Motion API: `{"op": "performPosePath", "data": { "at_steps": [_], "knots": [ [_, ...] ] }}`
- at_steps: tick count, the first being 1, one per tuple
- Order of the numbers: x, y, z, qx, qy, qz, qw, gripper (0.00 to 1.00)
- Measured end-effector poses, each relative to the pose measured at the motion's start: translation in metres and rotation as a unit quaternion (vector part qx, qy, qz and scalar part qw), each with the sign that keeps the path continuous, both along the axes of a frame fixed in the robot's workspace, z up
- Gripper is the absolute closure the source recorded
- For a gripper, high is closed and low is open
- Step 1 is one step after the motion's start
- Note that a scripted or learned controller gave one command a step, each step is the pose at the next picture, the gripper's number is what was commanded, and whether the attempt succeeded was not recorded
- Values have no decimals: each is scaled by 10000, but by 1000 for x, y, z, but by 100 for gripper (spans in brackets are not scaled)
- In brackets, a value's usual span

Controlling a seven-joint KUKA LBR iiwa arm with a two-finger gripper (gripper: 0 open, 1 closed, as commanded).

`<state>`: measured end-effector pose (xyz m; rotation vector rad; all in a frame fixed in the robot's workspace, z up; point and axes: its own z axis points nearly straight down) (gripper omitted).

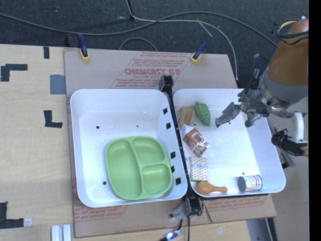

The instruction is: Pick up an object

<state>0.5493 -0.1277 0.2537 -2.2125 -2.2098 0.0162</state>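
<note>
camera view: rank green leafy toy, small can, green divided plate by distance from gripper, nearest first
Measured from the gripper:
1. Green leafy toy, right bin, far left part, level with the gripper.
2. Small can, right bin, near corner.
3. Green divided plate, left bin, across the divider.

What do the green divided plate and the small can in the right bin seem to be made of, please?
Green divided plate: probably moulded plastic, smooth and matte, with an even colour and soft rounded ridges. Small can: likely metal with a printed label, its end looking grey; too small to be sure.
</note>
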Motion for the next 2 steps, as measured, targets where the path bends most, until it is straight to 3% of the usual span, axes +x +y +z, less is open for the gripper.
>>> {"op": "performPosePath", "data": {
  "at_steps": [1,2],
  "knots": [
    [2,0,6,-10,-59,18,10000,0],
    [-7,5,-50,-13,-46,11,10000,0]
  ]
}}
